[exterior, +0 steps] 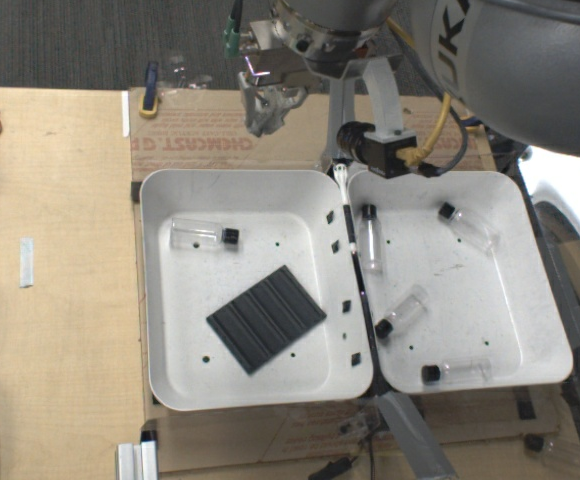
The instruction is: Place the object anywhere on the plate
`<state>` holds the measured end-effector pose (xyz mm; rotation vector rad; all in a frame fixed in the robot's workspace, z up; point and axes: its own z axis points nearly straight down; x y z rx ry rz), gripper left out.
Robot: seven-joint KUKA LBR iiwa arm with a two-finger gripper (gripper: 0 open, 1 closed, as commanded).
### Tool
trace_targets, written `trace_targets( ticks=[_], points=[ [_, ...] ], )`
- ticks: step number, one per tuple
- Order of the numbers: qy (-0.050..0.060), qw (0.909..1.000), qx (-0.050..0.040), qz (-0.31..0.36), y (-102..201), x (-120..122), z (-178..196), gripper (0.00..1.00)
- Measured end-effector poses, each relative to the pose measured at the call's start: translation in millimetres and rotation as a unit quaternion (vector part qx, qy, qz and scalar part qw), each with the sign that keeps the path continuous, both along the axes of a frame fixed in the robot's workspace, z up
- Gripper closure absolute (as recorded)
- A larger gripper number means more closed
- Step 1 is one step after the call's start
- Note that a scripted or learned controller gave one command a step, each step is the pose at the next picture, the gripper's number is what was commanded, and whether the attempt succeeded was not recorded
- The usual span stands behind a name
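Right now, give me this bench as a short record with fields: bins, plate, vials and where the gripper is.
left bin: holds a dark ribbed plate, lying flat and turned at an angle, plus one clear vial with a black cap near the back left corner
right bin: four clear black-capped vials, lying apart from each other
gripper: raised behind the left bin, over the cardboard
vials on plate: none

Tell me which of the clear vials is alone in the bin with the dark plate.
The black-capped vial in the left bin, above the plate. The other four lie in the right bin.
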<state>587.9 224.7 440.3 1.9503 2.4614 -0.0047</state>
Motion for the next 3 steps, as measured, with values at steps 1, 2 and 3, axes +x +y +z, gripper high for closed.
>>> trace_targets(
  ticks=[1,2,3],
  points=[
    [0.000,0.9957,0.0003,0.093,-3,9,1,1.00],
    [-0.001,0.9762,0.0007,0.217,-8,15,1,1.00],
    [0.000,0.9476,0.0007,0.320,-5,26,0,1.00]
  ],
)
